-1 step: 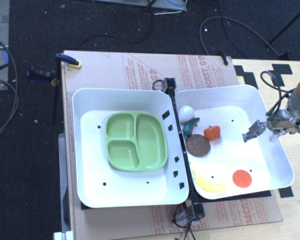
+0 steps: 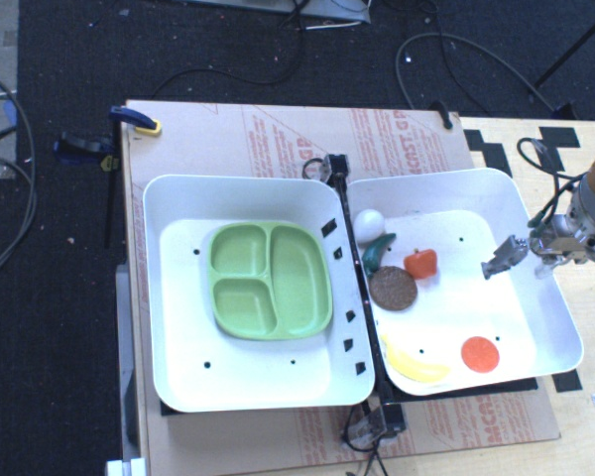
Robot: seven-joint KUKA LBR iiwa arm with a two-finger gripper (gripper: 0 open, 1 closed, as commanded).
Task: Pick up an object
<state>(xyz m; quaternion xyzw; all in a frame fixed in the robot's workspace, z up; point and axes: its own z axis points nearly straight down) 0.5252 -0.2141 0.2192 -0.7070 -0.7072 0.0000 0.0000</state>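
Objects for picking all lie in the right bin (image 2: 535, 228), and none of them is at the gripper (image 2: 501, 258), which hangs above bare white floor at the bin's 3 o'clock side. Whether it is spread or closed I cannot tell from this slant. Nothing appears to be carried at its tip.

Working outward from the gripper:
- The orange block (image 2: 420, 263) sits at its 9 o'clock, the nearest thing on that line and clearly apart from it.
- Further along, the brown round piece (image 2: 393, 289) lies at about 8 o'clock. The teal item (image 2: 374, 253) is just above it, so close I cannot tell if they touch.
- The white ball (image 2: 367, 223) rests near the bin's left wall, at roughly 10 o'clock.
- The red disc (image 2: 480, 354) lies flat at 6 o'clock, with open floor around it.
- The yellow banana (image 2: 416, 365) lies at 7 o'clock, by the front wall.

The arm (image 2: 580, 228) enters over the bin's right rim. The left bin (image 2: 169, 266) holds a green divided plate (image 2: 271, 280), well away.

I judge the step in hand to be the approach: no target has been reached yet. The next move calls for settling over one piece, then descending squarely. The orange block or the red disc look easiest, as each stands clear of its neighbours. The flat disc may be harder to grip.
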